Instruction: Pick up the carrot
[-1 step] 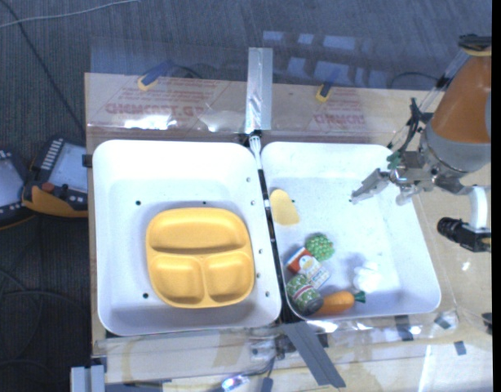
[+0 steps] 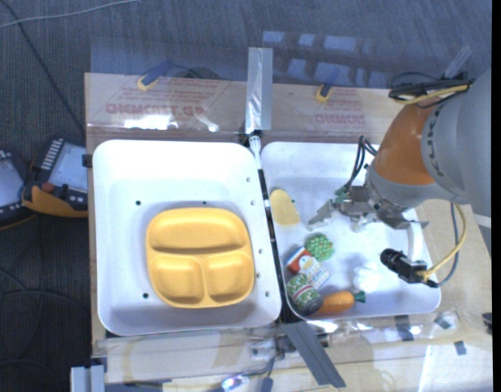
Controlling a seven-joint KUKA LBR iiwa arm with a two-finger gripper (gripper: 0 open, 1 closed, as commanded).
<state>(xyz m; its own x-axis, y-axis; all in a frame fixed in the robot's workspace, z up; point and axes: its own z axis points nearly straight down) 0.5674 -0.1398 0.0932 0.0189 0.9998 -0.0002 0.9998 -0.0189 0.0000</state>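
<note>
A dark grey carpet lies all around the tabletop (image 2: 177,104), and two white bins sit on it side by side. The left bin (image 2: 120,178) holds one thing, a yellow plate (image 2: 201,256) with three parts. The right bin (image 2: 397,300) holds several small things. There is one carrot (image 2: 337,302), orange with a bit of green at its right end, lying flat near the front wall of that bin. Just to its left is one small packet (image 2: 303,286) with red and green on it, touching the carrot's tip. Above the packet is one round green thing (image 2: 319,246) with bumps. One pale yellow thing (image 2: 284,207) lies by the wall between the bins. One white lump (image 2: 367,278) sits just right of the carrot. The one grey arm (image 2: 446,149) reaches in from the right, and its gripper (image 2: 342,207) hangs over the middle of the right bin, well apart from the carrot. I cannot tell if the jaws are apart or together.
</note>
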